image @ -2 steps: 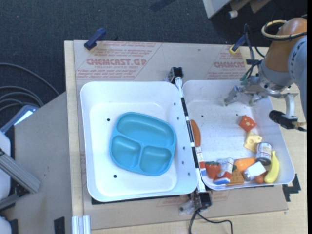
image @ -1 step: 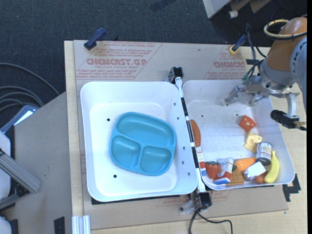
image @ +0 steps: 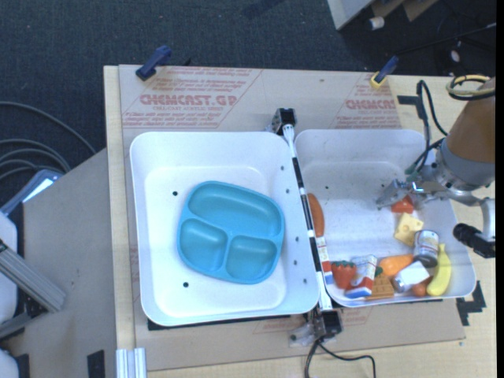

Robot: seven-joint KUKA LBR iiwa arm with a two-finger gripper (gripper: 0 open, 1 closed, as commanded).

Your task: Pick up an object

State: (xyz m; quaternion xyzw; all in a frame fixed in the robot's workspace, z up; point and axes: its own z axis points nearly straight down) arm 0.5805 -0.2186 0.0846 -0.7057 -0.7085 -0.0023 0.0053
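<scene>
Under the claw (image: 399, 194), a small red object (image: 403, 206)

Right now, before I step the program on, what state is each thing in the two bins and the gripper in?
Gripper: low in the right bin, over a small red item.
Blue divided tray: flat in the left bin, compartments up.
Banana: lying in the right bin's near corner.
Small can: upright beside the banana.
Cheese wedge: lying loose.
</scene>
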